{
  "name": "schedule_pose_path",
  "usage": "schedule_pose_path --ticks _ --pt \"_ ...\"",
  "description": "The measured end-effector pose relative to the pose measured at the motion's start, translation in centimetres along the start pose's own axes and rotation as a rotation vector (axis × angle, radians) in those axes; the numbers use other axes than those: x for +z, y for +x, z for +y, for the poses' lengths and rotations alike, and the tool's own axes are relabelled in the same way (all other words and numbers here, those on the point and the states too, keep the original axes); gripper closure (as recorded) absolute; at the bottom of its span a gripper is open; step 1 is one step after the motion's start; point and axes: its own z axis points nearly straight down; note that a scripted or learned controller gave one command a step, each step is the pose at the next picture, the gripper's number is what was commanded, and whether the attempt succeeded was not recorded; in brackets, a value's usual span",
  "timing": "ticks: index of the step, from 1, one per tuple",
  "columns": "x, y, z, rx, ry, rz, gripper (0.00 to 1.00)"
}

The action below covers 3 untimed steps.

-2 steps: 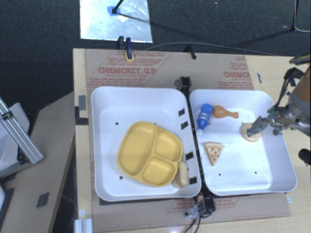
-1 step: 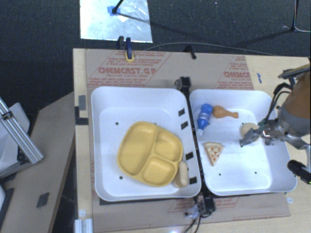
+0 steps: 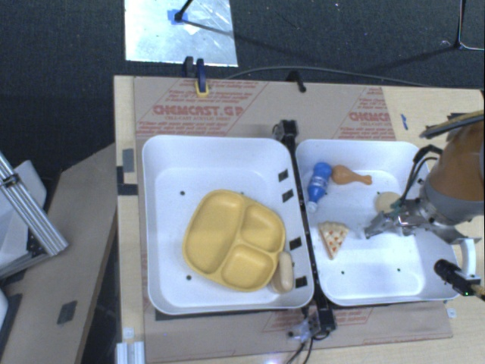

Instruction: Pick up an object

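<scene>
Two bins (image 3: 220, 152) — pizza slice (image 3: 333, 239) beside fingers (image 3: 373, 230).

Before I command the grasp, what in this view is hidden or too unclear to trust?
- Gripper: small and blurred in the camera view; open or shut is unreadable.
- Round beige item: partly covered by the arm, identity unclear.
- Arm: cut off by the right edge.
- Beige piece beside the yellow tray: too small to identify.

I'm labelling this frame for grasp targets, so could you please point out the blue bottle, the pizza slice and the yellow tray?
blue bottle (image 3: 318, 183): camera view, middle of its body.
pizza slice (image 3: 333, 239): camera view, centre of its topping.
yellow tray (image 3: 214, 226): camera view, floor of its largest compartment.
</scene>
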Motion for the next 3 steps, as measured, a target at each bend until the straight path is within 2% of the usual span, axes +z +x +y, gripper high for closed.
schedule_pose_path --ticks 1,2,3 --pt "1.0 0.0 0.1 0.0 -0.002 0.0 0.0" --pt "-0.1 0.0 0.2 -0.001 -0.004 -0.001 1.0" --pt "-4.5 0.3 0.8 -0.003 -0.006 -0.002 1.0"
